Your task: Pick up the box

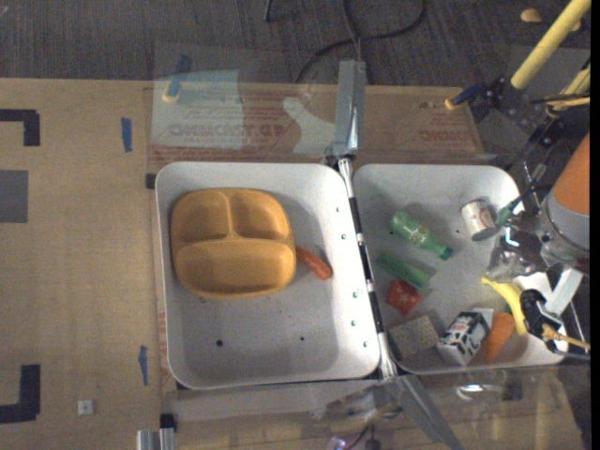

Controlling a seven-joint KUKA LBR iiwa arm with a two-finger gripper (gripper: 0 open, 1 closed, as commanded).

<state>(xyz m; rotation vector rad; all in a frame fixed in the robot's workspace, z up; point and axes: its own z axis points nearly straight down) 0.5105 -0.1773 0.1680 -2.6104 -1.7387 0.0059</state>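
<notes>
The box (464,337), a small white carton with black patches, lies near the front edge of the right bin (427,190), between a grey sponge (413,335) and an orange carrot (499,337). My gripper (527,268) hangs over the right side of this bin, above a yellow banana (503,298). It is up and to the right of the box and apart from it. The grey arm with its orange band (574,190) comes in from the right edge.
The right bin also holds a green bottle (419,233), a green stick (405,270), a small red block (403,296) and a tin can (477,217). In the left bin (272,345) lie an upturned orange tray (231,241) and an orange carrot-like piece (314,263).
</notes>
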